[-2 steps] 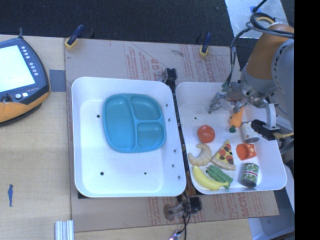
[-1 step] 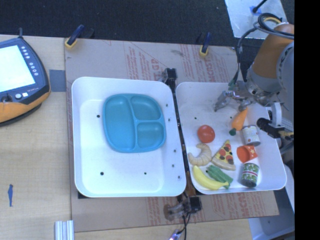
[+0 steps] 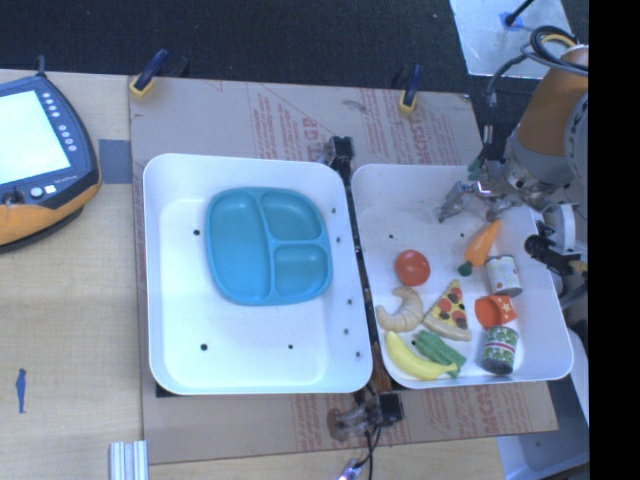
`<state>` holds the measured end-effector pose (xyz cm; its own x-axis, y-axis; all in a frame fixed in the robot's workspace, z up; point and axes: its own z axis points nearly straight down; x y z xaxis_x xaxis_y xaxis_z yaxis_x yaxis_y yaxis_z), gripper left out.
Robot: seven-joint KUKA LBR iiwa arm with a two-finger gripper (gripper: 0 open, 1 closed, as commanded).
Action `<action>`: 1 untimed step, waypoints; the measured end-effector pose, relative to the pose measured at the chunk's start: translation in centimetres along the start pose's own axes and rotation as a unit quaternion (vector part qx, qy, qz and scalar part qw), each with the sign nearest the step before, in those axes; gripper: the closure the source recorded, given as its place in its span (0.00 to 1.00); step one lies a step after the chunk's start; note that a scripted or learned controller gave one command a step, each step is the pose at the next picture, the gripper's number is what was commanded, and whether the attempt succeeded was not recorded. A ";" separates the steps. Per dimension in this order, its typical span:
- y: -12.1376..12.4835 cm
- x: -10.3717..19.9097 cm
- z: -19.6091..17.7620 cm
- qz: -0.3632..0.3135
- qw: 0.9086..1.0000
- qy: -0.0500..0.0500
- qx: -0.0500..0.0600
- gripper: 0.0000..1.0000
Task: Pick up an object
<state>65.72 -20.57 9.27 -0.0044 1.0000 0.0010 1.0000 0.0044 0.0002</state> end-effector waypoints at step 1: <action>-5.7 -0.6 0.1 0.000 1.000 -0.001 0.002 0.00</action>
<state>59.99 -21.20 9.18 -0.0049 1.0000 -0.0007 1.0000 0.0049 -0.0040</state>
